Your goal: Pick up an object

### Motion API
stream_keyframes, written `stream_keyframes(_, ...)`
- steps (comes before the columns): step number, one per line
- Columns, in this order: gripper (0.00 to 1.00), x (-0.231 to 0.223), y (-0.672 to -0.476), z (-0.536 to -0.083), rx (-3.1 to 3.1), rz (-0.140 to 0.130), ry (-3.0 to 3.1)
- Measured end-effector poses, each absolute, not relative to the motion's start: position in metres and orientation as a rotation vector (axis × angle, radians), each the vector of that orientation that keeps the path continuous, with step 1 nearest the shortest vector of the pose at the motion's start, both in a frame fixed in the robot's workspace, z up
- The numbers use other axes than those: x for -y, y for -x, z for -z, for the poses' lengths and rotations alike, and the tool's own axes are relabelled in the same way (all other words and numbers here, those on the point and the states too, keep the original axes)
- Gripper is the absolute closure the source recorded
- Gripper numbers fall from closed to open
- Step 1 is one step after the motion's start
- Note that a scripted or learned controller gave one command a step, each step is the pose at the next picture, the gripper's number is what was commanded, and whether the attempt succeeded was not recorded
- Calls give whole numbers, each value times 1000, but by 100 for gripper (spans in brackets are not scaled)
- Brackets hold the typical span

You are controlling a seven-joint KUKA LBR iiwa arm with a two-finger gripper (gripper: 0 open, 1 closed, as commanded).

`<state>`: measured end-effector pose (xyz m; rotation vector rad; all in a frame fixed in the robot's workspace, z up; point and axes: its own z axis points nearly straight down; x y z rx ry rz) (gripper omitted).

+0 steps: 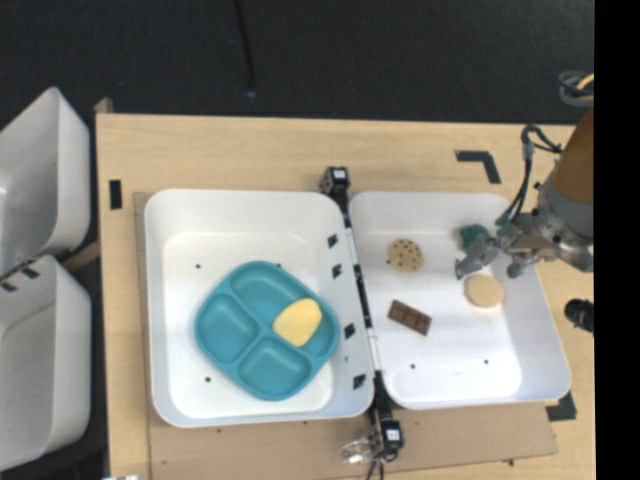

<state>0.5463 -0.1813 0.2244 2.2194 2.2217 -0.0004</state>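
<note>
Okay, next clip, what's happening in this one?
A robot arm reaches in from the right, its claw low over the right bin, right beside a round tan piece. Nothing shows between its fingers. A cookie and a brown bar lie nearby. In the left bin, a blue tray holds a yellow item.

My arm point(572, 183) cut off at right edge past the orange band. Gripper point(490, 253) small, blurred. Teal thing point(472, 235) beside it: too indistinct to identify; contact unclear.
</note>
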Motion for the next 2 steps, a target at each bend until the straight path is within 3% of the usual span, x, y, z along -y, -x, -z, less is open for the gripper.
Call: stream_keyframes(2, 0, 201, -539, -113, -2221, 6, -2225)
